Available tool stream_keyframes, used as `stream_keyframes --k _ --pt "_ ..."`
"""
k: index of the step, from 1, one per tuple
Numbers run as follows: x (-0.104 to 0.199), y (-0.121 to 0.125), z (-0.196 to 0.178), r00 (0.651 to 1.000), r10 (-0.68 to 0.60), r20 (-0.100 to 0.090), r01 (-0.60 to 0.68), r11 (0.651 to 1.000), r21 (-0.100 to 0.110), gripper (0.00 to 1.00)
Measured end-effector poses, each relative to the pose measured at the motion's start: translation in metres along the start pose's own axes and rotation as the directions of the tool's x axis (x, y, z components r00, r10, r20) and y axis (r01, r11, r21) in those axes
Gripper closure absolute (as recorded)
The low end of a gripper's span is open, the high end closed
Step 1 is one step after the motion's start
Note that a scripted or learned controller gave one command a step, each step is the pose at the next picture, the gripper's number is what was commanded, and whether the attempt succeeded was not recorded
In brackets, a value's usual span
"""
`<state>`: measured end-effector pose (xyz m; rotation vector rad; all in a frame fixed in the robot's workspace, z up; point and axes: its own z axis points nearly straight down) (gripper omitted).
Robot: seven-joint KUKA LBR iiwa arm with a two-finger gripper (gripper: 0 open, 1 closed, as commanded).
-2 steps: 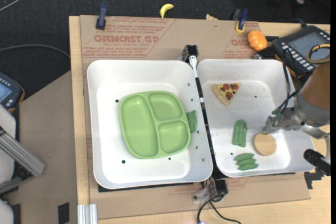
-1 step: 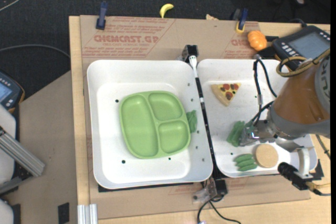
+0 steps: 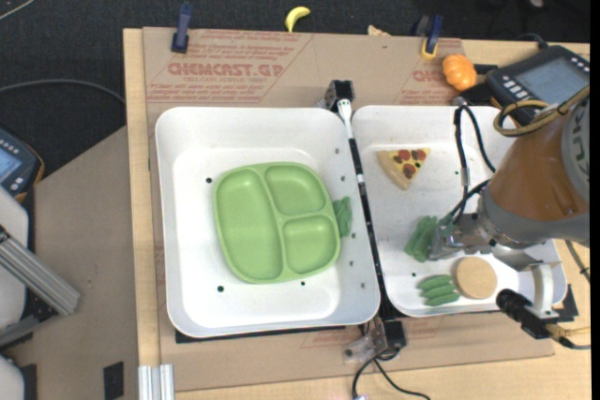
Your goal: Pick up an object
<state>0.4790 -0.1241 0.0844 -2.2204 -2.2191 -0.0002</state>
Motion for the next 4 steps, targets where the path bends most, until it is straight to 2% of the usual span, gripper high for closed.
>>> stream_keyframes --k 1,2,3,4 --pt "0.023 0.000 0.000 1.000 -0.003 -0.001 0.003 1.000 0.001 1.00" --pt "-0.013 0.058 -0.001 1.000 -0.001 0.005 0.001 1.000 -0.007 1.00" --pt "0.035 -0.003 0.000 1.000 -0.001 -0.001 0.001 1.000 0.003 1.00" --pt "0.002 0.027 0.000 1.000 0.001 0.005 -0.001 1.000 -0.005 1.00"
